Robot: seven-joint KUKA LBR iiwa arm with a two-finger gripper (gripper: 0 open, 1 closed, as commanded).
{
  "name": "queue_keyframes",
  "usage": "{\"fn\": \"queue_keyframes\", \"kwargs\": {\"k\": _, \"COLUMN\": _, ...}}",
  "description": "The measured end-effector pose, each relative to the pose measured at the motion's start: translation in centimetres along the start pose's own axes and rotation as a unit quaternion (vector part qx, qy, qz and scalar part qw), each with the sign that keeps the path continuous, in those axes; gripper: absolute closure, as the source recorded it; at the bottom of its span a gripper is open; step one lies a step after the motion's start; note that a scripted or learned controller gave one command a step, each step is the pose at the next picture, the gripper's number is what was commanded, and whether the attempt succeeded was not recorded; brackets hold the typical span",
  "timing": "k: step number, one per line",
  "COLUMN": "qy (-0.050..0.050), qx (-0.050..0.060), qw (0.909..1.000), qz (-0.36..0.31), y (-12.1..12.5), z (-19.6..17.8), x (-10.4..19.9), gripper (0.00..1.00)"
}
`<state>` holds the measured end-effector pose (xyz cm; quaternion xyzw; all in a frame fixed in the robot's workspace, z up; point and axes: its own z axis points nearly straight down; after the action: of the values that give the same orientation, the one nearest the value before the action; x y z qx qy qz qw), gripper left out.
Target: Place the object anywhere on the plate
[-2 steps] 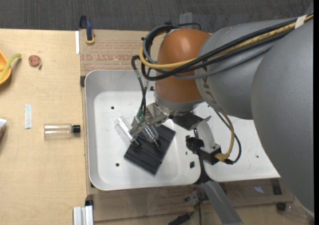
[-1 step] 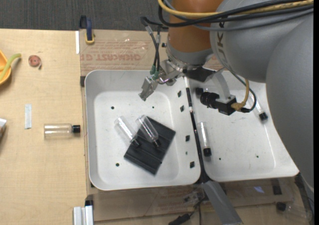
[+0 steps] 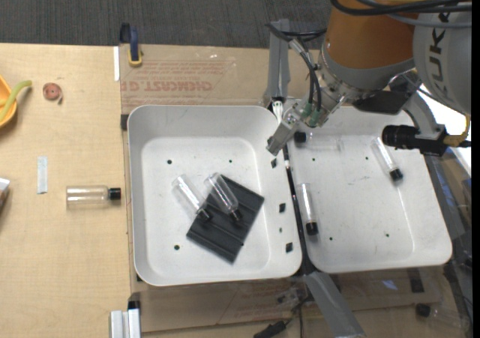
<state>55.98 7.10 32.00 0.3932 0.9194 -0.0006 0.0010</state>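
A black rectangular plate [image 3: 229,224] lies tilted in the left bin [image 3: 150,179]. One clear tube with a black cap [image 3: 224,195] rests on the plate. A second clear tube [image 3: 190,198] lies with its capped end on the plate's left edge. In the right bin [image 3: 420,243], one clear tube [image 3: 306,209] lies by the left wall and another [image 3: 388,160] lies at the upper right. My gripper [image 3: 283,136] hangs over the ridge between the two bins, near their far corners, pointing down and left. Nothing shows in it.
A clear vial with a black cap [image 3: 91,194] lies on the wooden bench left of the bins. A yellow item [image 3: 7,100] and a small round disc [image 3: 51,91] sit at the far left. A black camera mount [image 3: 409,138] juts over the right bin.
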Motion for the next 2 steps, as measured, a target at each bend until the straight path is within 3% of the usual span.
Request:
{"fn": "queue_keyframes", "kwargs": {"k": 1, "qy": -0.001, "qx": -0.001, "qw": 0.9805, "qz": -0.196, "y": 3.1, "z": -3.7, "x": -4.8, "gripper": 0.0}}
{"fn": "queue_keyframes", "kwargs": {"k": 2, "qy": -0.002, "qx": -0.002, "qw": 0.9372, "qz": -0.349, "y": 1.3, "z": -11.3, "x": -9.9, "gripper": 0.0}}
